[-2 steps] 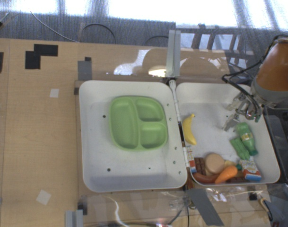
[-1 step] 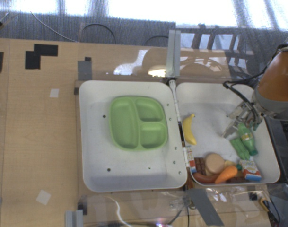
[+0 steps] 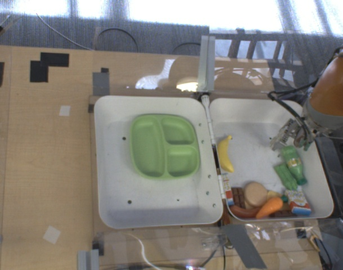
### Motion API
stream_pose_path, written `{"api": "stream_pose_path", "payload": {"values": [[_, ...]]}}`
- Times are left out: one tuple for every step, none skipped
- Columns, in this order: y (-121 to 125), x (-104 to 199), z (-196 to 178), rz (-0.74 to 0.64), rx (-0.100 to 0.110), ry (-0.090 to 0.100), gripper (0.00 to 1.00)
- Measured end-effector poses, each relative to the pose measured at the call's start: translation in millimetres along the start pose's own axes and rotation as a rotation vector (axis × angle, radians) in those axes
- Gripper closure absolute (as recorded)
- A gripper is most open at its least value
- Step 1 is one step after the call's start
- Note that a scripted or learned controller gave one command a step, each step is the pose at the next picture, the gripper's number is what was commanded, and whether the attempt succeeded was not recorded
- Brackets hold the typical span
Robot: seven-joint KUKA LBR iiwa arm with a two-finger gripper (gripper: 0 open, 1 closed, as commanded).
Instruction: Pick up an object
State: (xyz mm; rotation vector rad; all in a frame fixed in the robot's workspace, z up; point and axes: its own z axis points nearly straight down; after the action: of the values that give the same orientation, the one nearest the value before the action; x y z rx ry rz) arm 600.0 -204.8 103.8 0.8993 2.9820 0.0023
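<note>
Bench (image 3: 41,167) of pale wood carries two shallow white bins side by side, seen from above at a slant. The left bin (image 3: 112,201) holds a green divided plate (image 3: 164,146), lying flat near its middle, with three compartments facing up. The right bin (image 3: 250,122) holds the small things to pick from. A banana (image 3: 225,154) lies by itself near the bin's left wall, just beside the divider between the bins. Along the near edge sits a cluster: a round tan bun-like piece (image 3: 255,194), an orange carrot (image 3: 269,207) tilted against it, a dark brown sausage-like piece (image 3: 244,211) beneath, and a small white and red packet (image 3: 299,202) to the right. Further right, two green bottles (image 3: 290,170) lie close together, pointing roughly toward the far right corner of the bin.

The arm reaches in from the right, its orange band (image 3: 332,91) showing above the wrist. The gripper (image 3: 293,138) hangs over the right side of the right bin, just above the upper ends of the green bottles. Its metal fingers are blurred together with the cables around them, so whether they are spread or pressed together cannot be told, and nothing can be seen pinched between them.
</note>
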Motion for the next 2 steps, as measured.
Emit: {"api": "stream_pose_path", "payload": {"values": [[77.5, 75.9, -101.9, 0.047, -0.003, 0.009, 1.00], [30.3, -5.7, -170.2, -0.213, 0.004, 0.011, 1.00]]}}
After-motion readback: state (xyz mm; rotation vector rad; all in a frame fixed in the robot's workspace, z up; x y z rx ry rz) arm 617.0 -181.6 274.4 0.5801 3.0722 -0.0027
